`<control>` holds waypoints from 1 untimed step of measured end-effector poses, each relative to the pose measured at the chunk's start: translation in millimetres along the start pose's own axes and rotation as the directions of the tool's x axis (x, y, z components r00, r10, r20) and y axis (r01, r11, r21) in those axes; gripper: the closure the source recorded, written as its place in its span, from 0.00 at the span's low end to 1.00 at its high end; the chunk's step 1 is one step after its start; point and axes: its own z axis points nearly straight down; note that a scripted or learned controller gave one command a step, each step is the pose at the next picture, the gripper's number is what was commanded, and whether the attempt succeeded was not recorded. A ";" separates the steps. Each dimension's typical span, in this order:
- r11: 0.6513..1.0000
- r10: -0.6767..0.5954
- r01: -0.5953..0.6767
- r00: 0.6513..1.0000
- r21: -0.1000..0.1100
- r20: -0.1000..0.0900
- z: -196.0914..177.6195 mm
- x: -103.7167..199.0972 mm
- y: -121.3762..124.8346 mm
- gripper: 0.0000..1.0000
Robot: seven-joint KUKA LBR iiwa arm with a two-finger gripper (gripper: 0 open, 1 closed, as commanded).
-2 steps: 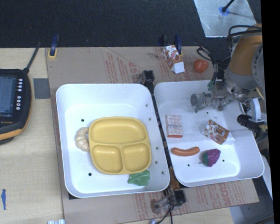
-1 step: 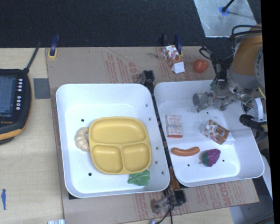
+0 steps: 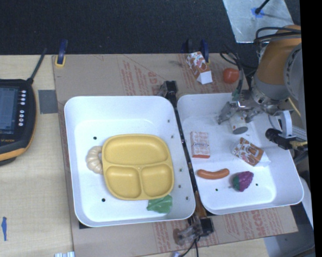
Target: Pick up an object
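Note:
The right bin (image 3: 274,197) holds an orange-and-white packet (image 3: 200,144), a hot dog sausage (image 3: 213,173), a purple bunch of grapes (image 3: 242,180) and a crumpled brown snack wrapper (image 3: 248,151). My gripper (image 3: 238,116) hangs over the bin's far part, above and slightly left of the wrapper. A small grey round piece (image 3: 239,129) sits just beneath it; whether it is part of the gripper or a loose object is unclear. Nothing visibly hangs from the gripper.
The left bin (image 3: 78,116) carries a yellow divided plate (image 3: 137,166), a beige lump (image 3: 94,159) at its left and a green item (image 3: 160,205) at its front. Behind the bins lie a small carton (image 3: 199,66) and a red ball (image 3: 231,75). A teach pendant (image 3: 5,118) rests far left.

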 end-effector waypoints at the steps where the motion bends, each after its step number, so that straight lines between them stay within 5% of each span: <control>1: 1.000 -0.003 0.003 1.000 0.002 0.001 -10.8 -0.9 0.0 1.00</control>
